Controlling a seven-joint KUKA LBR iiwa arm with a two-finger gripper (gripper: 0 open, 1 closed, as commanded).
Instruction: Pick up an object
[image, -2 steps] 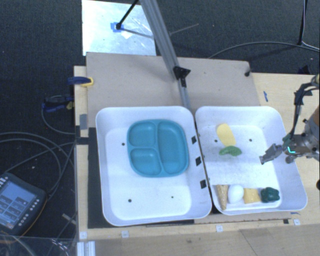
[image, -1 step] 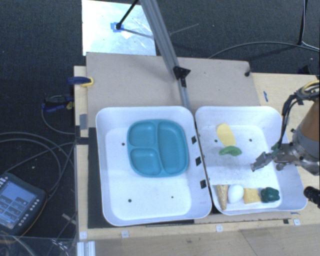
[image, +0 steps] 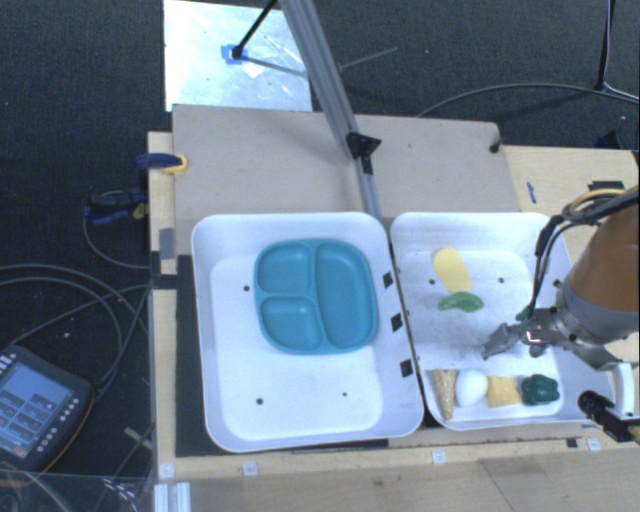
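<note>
Table, lower right of frame: hand (image: 510, 340), grip state unclear, above 1 small white egg (image: 471, 386); likely light, slippery, pinch mid-body.

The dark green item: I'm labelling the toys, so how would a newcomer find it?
Look in the right bin, at the row along its near edge. The dark green item ends that row on the right, beside a yellow block; it is darker than the flat green piece mid-bin.

The grey arm with its orange band (image: 612, 262) runs off the right edge. The hand (image: 512, 340) is small and blurred; its fingers can't be made out. Just below it, the dark green lump (image: 540, 389) is too blurred to name.
</note>
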